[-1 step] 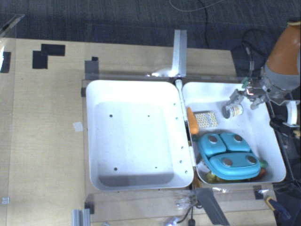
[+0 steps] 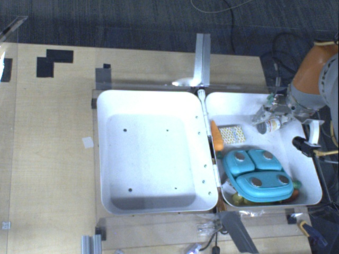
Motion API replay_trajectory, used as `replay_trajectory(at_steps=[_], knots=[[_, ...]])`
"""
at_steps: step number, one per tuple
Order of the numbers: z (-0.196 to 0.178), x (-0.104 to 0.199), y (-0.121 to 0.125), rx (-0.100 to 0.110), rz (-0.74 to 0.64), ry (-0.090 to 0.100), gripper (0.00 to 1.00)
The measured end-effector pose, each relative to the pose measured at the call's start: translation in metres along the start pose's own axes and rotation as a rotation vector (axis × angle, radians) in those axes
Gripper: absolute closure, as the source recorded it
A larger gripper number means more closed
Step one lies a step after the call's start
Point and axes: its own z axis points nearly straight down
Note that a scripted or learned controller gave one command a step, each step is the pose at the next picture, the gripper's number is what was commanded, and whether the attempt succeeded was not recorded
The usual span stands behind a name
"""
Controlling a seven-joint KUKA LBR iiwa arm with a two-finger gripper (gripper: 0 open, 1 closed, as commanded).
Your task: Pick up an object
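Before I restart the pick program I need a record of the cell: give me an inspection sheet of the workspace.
Surface: pale wooden bench bearing two white bins; black marks near its far left corner.
Job's things: right bin holds a blue tray, an orange stick at the divider and a small dotted pad.
Clutter: small items partly hidden under the blue tray, unidentifiable.
Grippers: gripper low over the right bin's far side; nothing seen between its fingers.
Cables: thin cable looping on the floor beyond the bench.
Surroundings: left bin; dark carpet.
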Motion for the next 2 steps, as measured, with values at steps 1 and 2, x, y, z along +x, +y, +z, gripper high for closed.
replay_trajectory(at_steps=[1,2], knots=[[-0.014,0.000,0.003,-0.008,-0.007,-0.004,1.00],[-0.044,0.032,-0.048,0.009,0.074,0.000,1.00]])
